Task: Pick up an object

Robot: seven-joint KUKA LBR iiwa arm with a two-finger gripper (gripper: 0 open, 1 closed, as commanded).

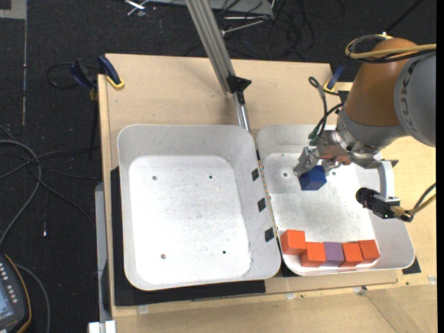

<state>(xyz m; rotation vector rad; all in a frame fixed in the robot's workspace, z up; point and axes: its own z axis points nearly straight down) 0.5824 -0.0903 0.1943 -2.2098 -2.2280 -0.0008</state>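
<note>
So I've got the claw (310, 166) hanging over the right bin (397, 222), and there's a blue block (313, 178) sitting right at its tip. From this slanted view the block looks pinched between the fingers and lifted a bit off the bin floor, so I'd say it's gripping it, though I wouldn't swear the hold is solid. The arm (388, 89) comes in from behind and above the claw, wrist tilted down, which makes sense for a top-down grab.

Below the claw, along the near wall of the same bin, the rest of the blocks are shoved up in a row: orange blocks (294, 241) with a purple block (334, 252) in the middle. My guess is they slid there and jammed against the rim, which makes them awkward to grab, so the loose blue one was the easy pick.

The left bin (139, 144) sits well off to the claw's side on the counter (173, 89).
</note>
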